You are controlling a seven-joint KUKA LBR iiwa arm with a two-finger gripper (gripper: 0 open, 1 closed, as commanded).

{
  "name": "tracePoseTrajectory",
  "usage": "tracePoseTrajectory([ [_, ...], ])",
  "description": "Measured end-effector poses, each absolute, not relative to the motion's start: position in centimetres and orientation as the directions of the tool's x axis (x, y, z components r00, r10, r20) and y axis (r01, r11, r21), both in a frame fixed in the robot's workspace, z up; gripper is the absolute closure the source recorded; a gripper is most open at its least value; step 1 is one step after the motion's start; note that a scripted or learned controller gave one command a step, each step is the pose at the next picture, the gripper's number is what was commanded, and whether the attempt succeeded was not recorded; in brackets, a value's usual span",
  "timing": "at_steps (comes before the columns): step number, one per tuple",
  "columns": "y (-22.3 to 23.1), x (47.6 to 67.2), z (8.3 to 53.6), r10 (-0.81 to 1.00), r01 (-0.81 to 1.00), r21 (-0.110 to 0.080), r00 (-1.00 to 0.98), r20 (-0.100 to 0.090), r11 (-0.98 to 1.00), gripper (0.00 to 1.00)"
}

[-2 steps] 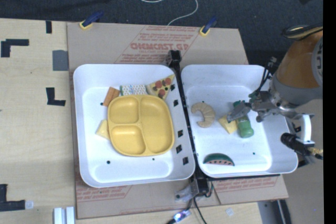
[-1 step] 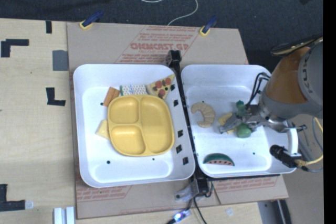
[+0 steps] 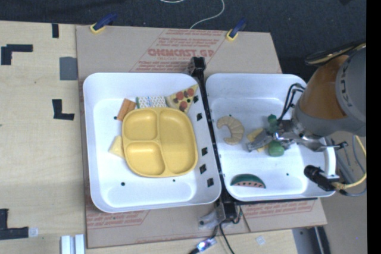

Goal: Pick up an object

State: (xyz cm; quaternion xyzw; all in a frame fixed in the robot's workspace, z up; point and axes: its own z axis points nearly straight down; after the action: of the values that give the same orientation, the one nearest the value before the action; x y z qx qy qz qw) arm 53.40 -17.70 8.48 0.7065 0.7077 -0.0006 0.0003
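You see the pincer [image 3: 269, 141] low in the right bin [image 3: 250, 83], among a green ball [image 3: 275, 149] and a yellow piece [image 3: 256, 141]; whether it grasps anything you cannot tell; the croissant [image 3: 231, 129] lies just left of it; the watermelon slice [image 3: 249, 181] lies below it.

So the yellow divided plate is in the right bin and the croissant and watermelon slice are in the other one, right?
Not quite. The camera view shows the yellow divided plate in the left bin; the croissant and watermelon slice are in the right bin.
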Motion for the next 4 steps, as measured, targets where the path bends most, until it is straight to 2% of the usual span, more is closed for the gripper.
tracePoseTrajectory([
  [1, -17.7, 53.4, 9.5, 1.000, 1.000, 0.000, -0.002, -0.002, 0.002, 1.00],
  [3, -17.1, 52.7, 20.0, 1.000, 1.000, 0.003, -0.002, -0.001, 0.002, 1.00],
  [4, -17.0, 52.8, 22.6, 1.000, 1.000, 0.001, -0.002, 0.000, 0.002, 1.00],
])
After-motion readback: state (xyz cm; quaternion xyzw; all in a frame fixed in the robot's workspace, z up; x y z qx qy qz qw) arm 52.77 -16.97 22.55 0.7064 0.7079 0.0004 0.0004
